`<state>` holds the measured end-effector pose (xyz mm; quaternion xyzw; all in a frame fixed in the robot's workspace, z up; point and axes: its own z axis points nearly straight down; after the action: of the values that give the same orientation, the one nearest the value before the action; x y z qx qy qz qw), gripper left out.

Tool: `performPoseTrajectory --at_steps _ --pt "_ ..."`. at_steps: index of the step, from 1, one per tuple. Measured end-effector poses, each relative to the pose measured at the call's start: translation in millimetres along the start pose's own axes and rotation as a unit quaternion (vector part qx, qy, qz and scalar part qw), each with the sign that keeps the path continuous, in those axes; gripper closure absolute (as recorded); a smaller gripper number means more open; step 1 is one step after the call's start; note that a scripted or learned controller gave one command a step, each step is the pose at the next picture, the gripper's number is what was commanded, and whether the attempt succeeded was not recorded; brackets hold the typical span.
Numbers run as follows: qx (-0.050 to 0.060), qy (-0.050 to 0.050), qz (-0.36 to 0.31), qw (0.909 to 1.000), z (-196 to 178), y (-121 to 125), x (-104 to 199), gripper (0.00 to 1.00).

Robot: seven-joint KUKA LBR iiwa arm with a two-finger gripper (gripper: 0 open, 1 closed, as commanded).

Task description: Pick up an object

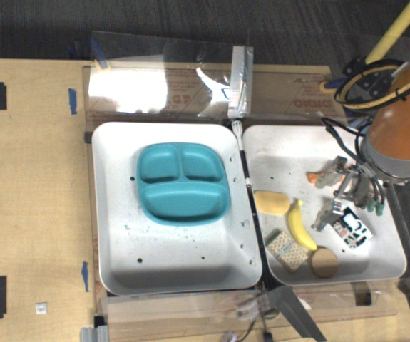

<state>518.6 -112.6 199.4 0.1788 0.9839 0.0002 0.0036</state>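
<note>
The pincer (344,194) hangs low over the right bin (393,262); I cannot tell its state, and nothing is visibly held, so the pick looks not yet done. Just left of it lie the banana (301,226) and a yellow piece (272,203). The brown ball (324,261) is below-left, the teal tray (183,182) far left.

Not much can actually be read here. Faint reddish print is seen on the brown cardboard strip (290,95) at 12 o'clock behind the bins, but it's too blurry to be made out. A black-and-white patterned tag (352,230) can't be deciphered either.
</note>
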Motion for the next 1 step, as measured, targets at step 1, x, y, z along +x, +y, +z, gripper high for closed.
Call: performPoseTrajectory --at_steps 1 --pt "0.000 -0.001 -0.023 0.9997 -60.7 -1.4 26.8 0.00"
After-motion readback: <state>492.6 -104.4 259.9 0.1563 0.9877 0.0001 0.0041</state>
